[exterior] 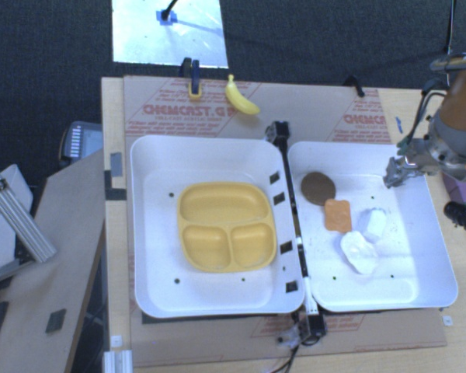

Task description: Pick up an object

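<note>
In the right bin [419, 286] lie a round brown disc [318, 186], an orange square piece [338, 215], a small white block [373, 224] and a crumpled white piece [359, 252]. My gripper [394, 175] hangs over the bin's upper right part, right of the brown disc and above the white block. Nothing shows between its fingers. The arm with its orange band comes in from the right edge.
The left bin [151, 231] holds a yellow three-compartment plate [222, 225]. A yellow banana [241, 98] and a yellow clamp [194, 80] sit on the board behind the bins. A black divider runs between the bins. A silver panel lies at the back.
</note>
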Controlling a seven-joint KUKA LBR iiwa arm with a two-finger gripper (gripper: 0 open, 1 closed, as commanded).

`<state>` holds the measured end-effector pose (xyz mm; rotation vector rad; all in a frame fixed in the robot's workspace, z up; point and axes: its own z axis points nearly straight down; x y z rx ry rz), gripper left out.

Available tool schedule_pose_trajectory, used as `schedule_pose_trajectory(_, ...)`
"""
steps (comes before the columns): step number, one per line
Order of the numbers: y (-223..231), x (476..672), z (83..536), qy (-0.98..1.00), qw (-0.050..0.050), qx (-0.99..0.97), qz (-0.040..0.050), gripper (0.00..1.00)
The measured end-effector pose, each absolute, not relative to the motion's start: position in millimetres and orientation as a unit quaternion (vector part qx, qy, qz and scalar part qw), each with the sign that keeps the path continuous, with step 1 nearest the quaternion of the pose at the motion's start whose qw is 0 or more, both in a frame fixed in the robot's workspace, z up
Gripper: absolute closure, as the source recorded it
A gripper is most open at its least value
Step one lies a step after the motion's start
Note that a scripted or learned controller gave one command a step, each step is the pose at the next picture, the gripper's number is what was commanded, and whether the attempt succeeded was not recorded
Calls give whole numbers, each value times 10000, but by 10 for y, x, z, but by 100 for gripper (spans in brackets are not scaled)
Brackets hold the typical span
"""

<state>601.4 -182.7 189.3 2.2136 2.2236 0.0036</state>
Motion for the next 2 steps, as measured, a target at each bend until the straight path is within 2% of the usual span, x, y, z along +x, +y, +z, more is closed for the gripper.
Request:
schedule_pose_trajectory(1, -1829, 6029, 2322, 7088, 29, 7054, 16, 100)
schedule_pose_trajectory(2, -1217, 6102, 2357, 7105, 6, 7037, 13, 100)
